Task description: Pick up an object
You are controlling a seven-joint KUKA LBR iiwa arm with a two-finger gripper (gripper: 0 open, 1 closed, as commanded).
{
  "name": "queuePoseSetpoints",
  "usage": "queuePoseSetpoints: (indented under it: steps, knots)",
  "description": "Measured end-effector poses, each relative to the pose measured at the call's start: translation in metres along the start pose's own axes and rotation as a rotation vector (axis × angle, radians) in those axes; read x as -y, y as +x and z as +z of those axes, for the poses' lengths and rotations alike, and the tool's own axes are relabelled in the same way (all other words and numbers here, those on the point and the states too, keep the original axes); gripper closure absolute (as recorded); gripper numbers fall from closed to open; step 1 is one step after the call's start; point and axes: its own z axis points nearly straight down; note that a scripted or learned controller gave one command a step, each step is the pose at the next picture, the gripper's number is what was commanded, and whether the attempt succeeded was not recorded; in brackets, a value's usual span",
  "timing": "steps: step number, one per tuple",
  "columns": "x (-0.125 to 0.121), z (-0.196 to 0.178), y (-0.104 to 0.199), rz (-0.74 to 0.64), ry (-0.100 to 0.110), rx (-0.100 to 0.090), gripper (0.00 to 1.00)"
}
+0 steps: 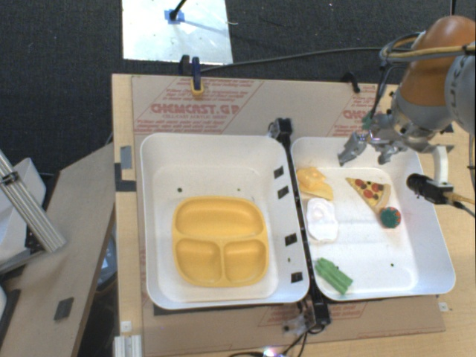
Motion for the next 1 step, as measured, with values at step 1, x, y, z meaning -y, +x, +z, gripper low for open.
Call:
queuePoseSetpoints:
  steps: [1]
  knots:
    - [-0.0023,-0.0059,0.0003,-0.002,-0.010,0.002,0.00]
